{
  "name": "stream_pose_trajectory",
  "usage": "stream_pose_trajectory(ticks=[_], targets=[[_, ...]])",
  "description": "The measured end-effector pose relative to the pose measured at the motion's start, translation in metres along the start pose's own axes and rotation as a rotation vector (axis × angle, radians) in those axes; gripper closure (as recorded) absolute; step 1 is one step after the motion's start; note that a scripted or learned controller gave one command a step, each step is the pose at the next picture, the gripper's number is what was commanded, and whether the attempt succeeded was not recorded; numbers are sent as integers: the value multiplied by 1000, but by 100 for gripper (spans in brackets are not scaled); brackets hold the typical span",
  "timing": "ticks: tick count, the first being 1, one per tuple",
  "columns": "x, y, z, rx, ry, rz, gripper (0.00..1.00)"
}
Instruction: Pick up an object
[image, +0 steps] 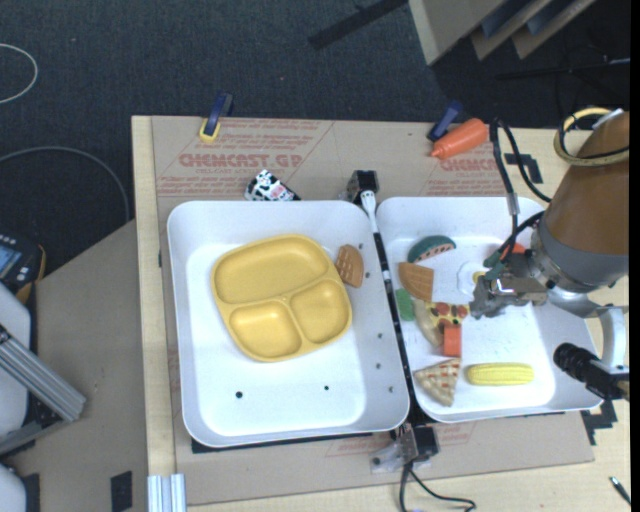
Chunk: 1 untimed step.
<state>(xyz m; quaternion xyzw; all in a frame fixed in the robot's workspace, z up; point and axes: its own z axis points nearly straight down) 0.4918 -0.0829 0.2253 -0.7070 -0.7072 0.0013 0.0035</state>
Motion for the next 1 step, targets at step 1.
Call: stream_pose_trajectory(ticks=[1], targets=[[5,-8,-8,-3,-1,0,100]])
